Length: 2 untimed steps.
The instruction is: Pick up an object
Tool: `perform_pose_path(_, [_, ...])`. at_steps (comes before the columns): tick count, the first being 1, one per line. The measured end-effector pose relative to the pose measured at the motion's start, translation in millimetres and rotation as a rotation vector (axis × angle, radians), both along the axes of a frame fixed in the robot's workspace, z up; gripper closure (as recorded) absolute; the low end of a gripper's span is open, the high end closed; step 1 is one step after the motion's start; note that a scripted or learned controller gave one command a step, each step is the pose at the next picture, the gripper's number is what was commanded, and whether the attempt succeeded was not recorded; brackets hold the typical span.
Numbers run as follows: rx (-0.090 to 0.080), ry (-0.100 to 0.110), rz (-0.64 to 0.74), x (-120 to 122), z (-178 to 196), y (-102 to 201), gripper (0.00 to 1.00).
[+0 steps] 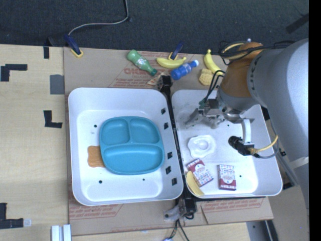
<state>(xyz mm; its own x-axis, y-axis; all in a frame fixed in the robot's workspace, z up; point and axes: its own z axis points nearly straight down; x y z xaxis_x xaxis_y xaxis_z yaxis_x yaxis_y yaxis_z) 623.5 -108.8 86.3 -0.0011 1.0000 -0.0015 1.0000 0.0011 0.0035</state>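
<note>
My gripper [203, 122] hovers low over the upper middle of the right bin [271, 179], its two grey fingers spread apart with nothing between them. Just below it lies a white fried-egg toy [201, 145]. Nearer the front of that bin lie two red packets, one [199, 172] tilted and one [226, 176] upright, with a yellow curved piece [193, 183] at the front left corner. The left bin [80, 109] holds a blue divided plate [131, 144] with a tan slice [94, 156] sticking out from under its left edge.
Behind the bins on the cardboard lie a green bottle [140, 62], a banana [170, 62], a blue bottle [181, 70], a second banana [211, 63] and a yellow lump [205, 77]. The arm's bulky grey body [286, 94] overhangs the right bin's right side.
</note>
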Motion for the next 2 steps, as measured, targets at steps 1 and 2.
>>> perform_pose_path(1, [0.0,0.0,0.001,38,-1,-3,0.0])
perform_pose_path(2, [-0.001,0.001,-0.001,8,0,10,0.0])
